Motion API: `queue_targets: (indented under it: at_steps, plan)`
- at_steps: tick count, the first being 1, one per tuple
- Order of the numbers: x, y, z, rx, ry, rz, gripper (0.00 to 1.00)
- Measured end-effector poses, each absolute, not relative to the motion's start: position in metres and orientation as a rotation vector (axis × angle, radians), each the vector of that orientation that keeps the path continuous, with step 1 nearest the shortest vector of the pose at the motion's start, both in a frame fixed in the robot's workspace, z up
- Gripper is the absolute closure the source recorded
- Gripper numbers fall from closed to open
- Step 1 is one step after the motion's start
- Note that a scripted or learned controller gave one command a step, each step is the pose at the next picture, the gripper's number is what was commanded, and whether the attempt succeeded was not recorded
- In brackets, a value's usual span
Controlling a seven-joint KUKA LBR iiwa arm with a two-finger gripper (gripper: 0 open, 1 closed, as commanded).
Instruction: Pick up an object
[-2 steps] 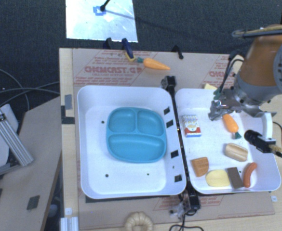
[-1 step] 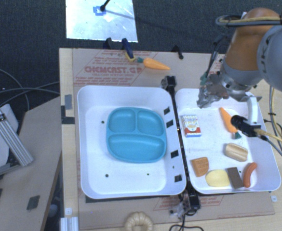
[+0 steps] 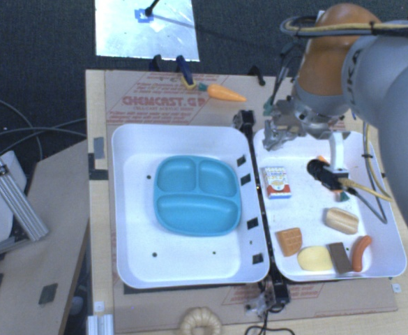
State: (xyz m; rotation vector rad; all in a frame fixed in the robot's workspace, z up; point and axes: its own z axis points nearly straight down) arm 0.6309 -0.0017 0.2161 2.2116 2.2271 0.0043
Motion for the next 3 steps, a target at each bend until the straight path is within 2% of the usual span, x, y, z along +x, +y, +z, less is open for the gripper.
queue_targets:
  at_steps: [1, 2, 3]
  plan:
    - [0.636, -0.001, 0.215, 2.213, 2.226, 0.003, 1.00]
    - [0.635, 0.001, 0.236, 2.213, 2.226, 0.005, 1.00]
    - [0.638, -0.006, 0.216, 2.219, 2.221, 0.000, 1.00]
